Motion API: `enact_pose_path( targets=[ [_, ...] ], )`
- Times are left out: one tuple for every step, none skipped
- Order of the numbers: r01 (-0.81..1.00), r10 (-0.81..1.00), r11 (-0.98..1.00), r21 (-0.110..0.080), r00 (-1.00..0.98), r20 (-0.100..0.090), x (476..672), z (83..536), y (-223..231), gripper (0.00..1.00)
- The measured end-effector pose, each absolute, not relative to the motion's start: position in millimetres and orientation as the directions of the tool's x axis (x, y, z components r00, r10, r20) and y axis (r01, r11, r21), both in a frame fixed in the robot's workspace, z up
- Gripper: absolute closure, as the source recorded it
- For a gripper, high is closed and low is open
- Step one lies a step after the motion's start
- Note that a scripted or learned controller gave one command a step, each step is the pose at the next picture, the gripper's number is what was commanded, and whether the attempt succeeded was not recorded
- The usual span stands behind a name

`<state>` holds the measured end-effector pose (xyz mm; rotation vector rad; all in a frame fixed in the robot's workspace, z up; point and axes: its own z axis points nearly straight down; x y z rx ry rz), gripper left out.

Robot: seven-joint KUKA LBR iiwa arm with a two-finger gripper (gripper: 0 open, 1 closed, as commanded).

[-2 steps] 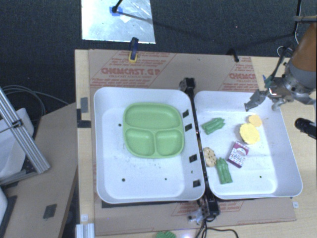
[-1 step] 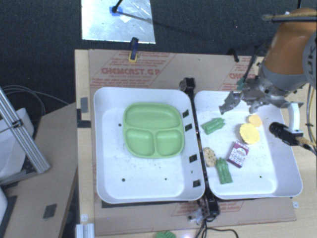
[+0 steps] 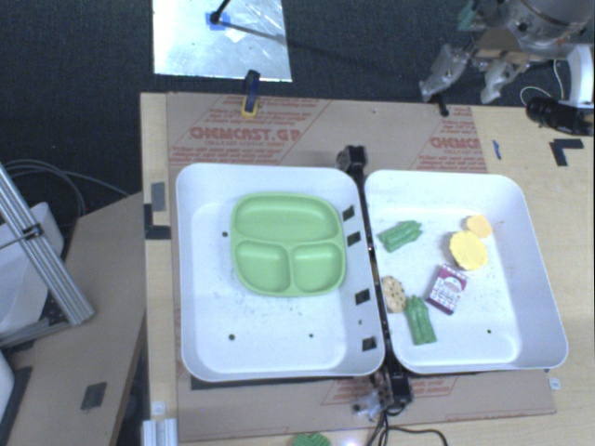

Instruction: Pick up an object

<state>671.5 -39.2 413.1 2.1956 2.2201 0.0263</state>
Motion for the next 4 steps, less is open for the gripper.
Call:
enact_pose_path(
  targets=[
    [1.0,1.0,0.01,0.008,-0.01,-0.002,668.2,414,-43,1.0],
    [1.0,1.0,0.008,-0.009,-0.008,0.002,667.4,294,-1,1.0],
    [1.0,1.0,0.011,-0.006,-0.011,0.003,667.1,216,70,1.0],
    [1.0,1.0,0.006,0.004,-0.006,0.001,669.5,233,65,1.0]
  ],
)
